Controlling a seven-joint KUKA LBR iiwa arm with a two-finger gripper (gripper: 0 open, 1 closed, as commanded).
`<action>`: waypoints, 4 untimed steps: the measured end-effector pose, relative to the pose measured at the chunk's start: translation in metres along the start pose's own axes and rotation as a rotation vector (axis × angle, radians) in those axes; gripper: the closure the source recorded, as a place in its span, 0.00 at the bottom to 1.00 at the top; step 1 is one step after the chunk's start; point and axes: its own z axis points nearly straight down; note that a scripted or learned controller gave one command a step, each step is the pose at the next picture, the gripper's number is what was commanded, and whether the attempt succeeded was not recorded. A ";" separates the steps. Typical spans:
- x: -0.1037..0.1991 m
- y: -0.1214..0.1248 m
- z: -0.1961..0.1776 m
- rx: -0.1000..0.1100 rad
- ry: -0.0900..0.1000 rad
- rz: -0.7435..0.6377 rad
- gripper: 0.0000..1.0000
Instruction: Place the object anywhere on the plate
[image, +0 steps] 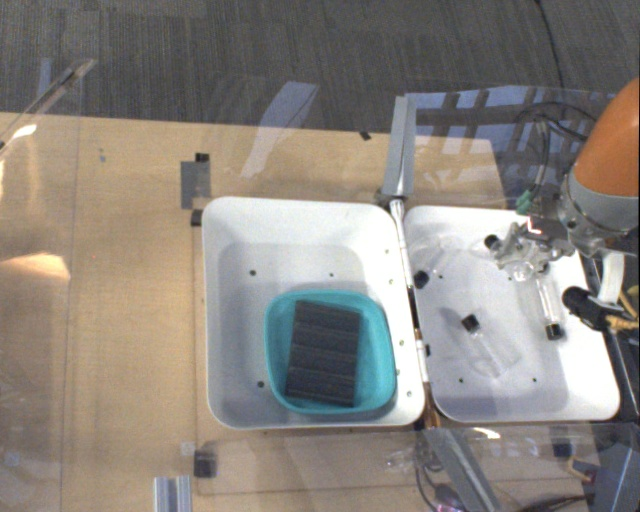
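left white bin: teal plate holding a dark ribbed block, lying flat. right white bin: small dark item near its middle; gripper above the far side, arm entering from the right. both bins rest on the wooden tabletop.

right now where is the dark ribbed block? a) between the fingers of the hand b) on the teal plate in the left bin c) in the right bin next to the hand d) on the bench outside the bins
b: the dark ribbed block lies flat on the teal plate, which sits in the left bin, well apart from the hand over the right bin.
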 end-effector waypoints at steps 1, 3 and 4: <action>0.081 -0.033 0.026 0.004 0.002 0.012 1.00; 0.220 -0.103 0.026 0.005 0.003 -0.231 1.00; 0.220 -0.103 0.025 0.005 0.004 -0.231 0.00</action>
